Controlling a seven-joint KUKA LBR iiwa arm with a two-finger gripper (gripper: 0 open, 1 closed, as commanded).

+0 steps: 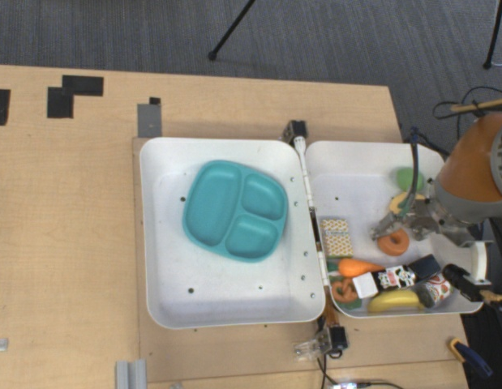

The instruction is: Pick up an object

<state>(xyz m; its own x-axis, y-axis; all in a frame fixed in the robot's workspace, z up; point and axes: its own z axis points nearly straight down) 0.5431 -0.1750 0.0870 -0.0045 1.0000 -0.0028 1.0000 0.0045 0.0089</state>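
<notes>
Orange ring (392, 242), a doughnut-shaped toy, sits in the right bin (356, 168) directly under the gripper (399, 221). One metal finger (388, 228) comes down at the ring's upper left edge; whether the fingers are spread or closed on it cannot be made out, and nothing shows the ring lifted.

Handling, as a guess: small, light, likely stiff plastic or foam, smooth enough to slip. Best hold looks like a pinch across one side of the rim, one finger through the hole.

Count, near edge first: one yellow banana (394, 301), one carrot (358, 267), one black-and-white carton (396, 278), one dark can-like piece (435, 292), one patterned card (336, 236). Mid-bin: the one orange ring. Further back: one green item (406, 177), partly hidden by the arm.

Left bin (165, 217): one teal divided plate (234, 209), three compartments, well apart from the gripper.

Two bins in all, side by side.
</notes>
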